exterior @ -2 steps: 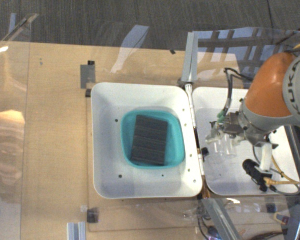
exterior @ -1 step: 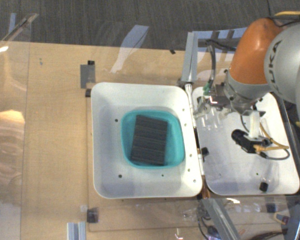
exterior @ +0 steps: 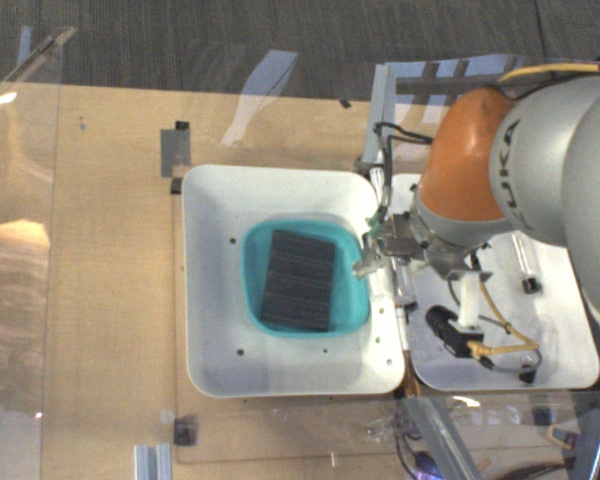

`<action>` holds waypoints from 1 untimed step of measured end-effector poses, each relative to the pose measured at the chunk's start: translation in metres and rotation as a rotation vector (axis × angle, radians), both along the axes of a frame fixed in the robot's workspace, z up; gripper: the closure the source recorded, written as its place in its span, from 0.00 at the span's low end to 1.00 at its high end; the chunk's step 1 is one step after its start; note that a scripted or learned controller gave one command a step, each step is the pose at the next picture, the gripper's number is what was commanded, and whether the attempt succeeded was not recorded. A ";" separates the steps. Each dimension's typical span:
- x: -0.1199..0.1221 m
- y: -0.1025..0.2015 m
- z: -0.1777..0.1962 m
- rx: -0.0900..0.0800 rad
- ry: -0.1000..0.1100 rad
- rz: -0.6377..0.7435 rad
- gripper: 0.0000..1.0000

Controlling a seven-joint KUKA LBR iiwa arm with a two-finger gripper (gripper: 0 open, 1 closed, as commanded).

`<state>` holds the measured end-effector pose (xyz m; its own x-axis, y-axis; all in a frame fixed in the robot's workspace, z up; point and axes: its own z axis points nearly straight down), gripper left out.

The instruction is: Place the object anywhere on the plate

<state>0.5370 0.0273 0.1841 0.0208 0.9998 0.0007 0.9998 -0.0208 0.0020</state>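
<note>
Glossy grey-orange arm [exterior: 500, 158]; ridged dark slab [exterior: 299, 278] on teal plate [exterior: 352, 303].

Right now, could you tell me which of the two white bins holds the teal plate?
The left bin holds the plate, with a dark ridged block lying on it; the right bin lies under the arm.

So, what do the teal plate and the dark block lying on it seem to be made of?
The teal plate looks like smooth moulded plastic: even colour, rounded corners, a faint sheen. The dark ribbed block looks matte, perhaps foam or rubber, with parallel grooves and no shine; the view cannot settle which.
</note>
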 end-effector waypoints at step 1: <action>0.000 0.000 0.000 0.000 -0.001 -0.001 0.00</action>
